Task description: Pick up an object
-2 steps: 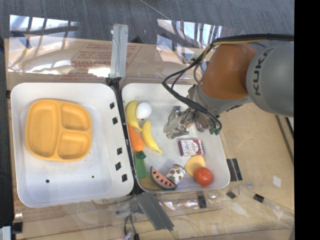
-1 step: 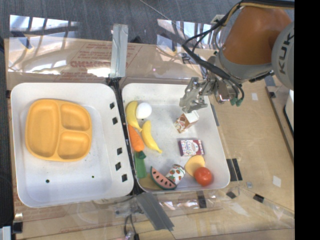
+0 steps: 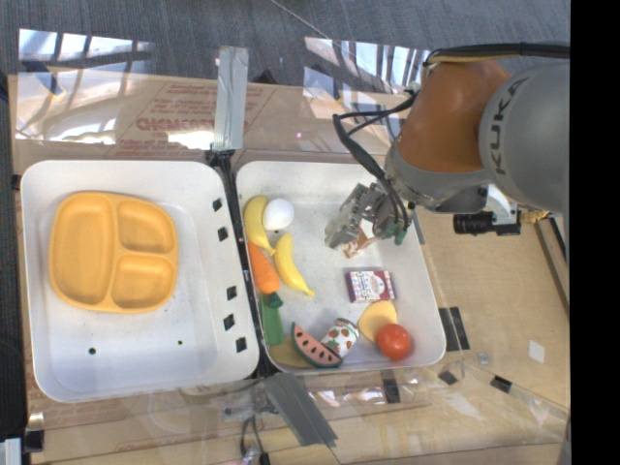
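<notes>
Your nearest candidate is the small brown-and-white item (image 3: 360,244) in the right bin (image 3: 422,289), at about one o'clock from its middle, touching the tips of the gripper (image 3: 349,223). You cannot tell whether the fingers are parted or closed, nor whether they grip it. At six o'clock from it lies a purple packet (image 3: 369,285); the tomato (image 3: 393,341) sits beyond. Bananas (image 3: 273,242) crowd the nine o'clock wall, probably leaving this side easier to reach.

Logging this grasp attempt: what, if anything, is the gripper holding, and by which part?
Cannot be told. The gripper is low in the right bin, right over a small brownish item, but no hold is visible.
</notes>
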{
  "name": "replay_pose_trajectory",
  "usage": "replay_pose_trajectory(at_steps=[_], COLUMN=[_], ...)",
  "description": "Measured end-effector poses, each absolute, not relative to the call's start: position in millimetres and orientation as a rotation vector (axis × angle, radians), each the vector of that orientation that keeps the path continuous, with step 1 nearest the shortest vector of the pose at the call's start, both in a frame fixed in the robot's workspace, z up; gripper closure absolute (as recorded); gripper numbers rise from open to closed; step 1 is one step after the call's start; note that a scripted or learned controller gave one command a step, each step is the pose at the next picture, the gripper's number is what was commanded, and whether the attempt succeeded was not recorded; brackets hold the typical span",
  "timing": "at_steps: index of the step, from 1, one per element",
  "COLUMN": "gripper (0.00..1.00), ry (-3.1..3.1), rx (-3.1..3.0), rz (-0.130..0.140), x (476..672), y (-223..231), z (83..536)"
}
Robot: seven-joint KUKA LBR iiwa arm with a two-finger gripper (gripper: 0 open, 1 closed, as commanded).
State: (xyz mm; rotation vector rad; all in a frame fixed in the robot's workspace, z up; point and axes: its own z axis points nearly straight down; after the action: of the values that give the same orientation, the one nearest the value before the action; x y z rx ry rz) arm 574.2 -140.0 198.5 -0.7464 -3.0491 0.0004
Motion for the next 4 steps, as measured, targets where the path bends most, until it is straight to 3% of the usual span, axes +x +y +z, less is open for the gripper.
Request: replay_pose_trajectory(at_steps=[1, 2, 3, 4], gripper=[1.00, 1.00, 0.00, 0.00], ry=[-2.977, -3.054, -3.059, -3.023], rx=[-1.017, -0.725, -0.724, -0.853], rz=[0.001, 0.002, 0.001, 0.000], x=[635.9, 562.6, 563.9, 558.8], y=[-150, -181, -180, -209], z=[248, 150, 152, 92])
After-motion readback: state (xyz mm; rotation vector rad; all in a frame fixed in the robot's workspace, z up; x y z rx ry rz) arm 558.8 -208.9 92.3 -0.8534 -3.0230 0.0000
